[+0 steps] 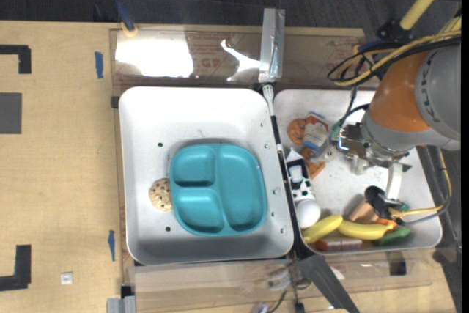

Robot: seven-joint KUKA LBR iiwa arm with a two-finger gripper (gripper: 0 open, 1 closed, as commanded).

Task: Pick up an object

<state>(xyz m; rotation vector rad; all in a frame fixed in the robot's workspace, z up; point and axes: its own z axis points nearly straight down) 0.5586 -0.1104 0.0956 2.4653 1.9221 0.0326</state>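
Note:
My gripper [372, 163] hangs over the middle of the right bin [429, 190], below the orange-banded wrist. Left of it lies an orange and white snack packet [308, 133]. A yellow banana [350, 229] lies along the bin's near wall, with a brown piece [360, 212] just behind it and an orange and green toy vegetable [393, 234] at its right end. A white and black bottle [297, 182] and a white ball [308, 215] rest against the bin's left wall. Nothing is seen held.
The left bin [139, 128] holds a teal divided plate [218, 187] and a speckled cookie [160, 194] at the plate's left edge. A raised divider [278, 157] separates the two bins. Yellow cables loop behind the arm at the upper right.

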